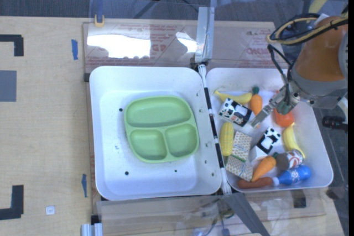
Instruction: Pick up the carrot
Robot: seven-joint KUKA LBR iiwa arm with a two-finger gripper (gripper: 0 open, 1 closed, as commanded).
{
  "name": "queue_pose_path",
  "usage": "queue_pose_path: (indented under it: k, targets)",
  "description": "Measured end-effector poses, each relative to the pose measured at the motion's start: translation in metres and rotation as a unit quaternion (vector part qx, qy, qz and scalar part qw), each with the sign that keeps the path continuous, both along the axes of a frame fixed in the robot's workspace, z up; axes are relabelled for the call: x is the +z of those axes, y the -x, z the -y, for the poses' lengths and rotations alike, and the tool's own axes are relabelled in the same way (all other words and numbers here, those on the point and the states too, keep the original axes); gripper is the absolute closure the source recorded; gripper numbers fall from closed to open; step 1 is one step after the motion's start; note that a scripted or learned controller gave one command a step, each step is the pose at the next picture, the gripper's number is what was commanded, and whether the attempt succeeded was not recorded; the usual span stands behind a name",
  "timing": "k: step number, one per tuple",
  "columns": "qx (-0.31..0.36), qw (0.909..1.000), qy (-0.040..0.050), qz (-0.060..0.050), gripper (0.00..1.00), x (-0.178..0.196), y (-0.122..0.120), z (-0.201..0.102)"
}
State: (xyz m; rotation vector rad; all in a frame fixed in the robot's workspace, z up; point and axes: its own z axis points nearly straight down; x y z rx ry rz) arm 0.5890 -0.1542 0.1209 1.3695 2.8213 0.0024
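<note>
Orange carrot [256,103] sits near the top of your right bin [326,168], green top pointing up, lying just right of the black-and-white cow-print block [235,112] and just below a yellow banana [229,96]. A second carrot [262,166] lies lower in the same bin, tilted, tip toward lower left, touching the patterned pouch [239,155] and sitting above a red sausage-like piece [255,183]. Your gripper [264,115] hangs over the right bin, just right of and slightly below the upper carrot, close but not around it. You cannot tell whether the fingers are spread or closed; they read as one grey blur from this angle, and nothing is visibly between them. The grey arm [319,63] with its orange band comes in from the right, black and yellow cables looped over it.

Other stuff in the right bin: corn cob [227,139] along the left wall, a second cow-print block [269,140] mid-bin, a round orange-red fruit [285,117] right beside the gripper, another banana [291,139] on the right, a blue bottle-like toy [293,175] at lower right, and a small ball [293,159] next to it, too small to identify.

Left bin [105,119] holds a green divided plate [161,128], three compartments, sitting flat at centre. Both bins rest on the wooden table [44,119], with clear panels [144,36] standing behind them.
</note>
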Motion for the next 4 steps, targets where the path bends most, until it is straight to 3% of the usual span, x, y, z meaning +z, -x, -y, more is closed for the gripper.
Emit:
queue_pose_path:
  k: [1,2,3,4]
  targets:
    - [0.007,1.0000,-0.0003,-0.001,0.00,0.064,0.020,-0.092]
    - [-0.030,0.9996,0.0002,0.000,0.00,0.045,0.004,-0.026]
    - [0.010,0.9999,-0.0003,-0.002,0.00,-0.020,-0.045,0.007]
    - [0.010,1.0000,0.0002,0.001,1.00,-0.009,-0.046,0.007]
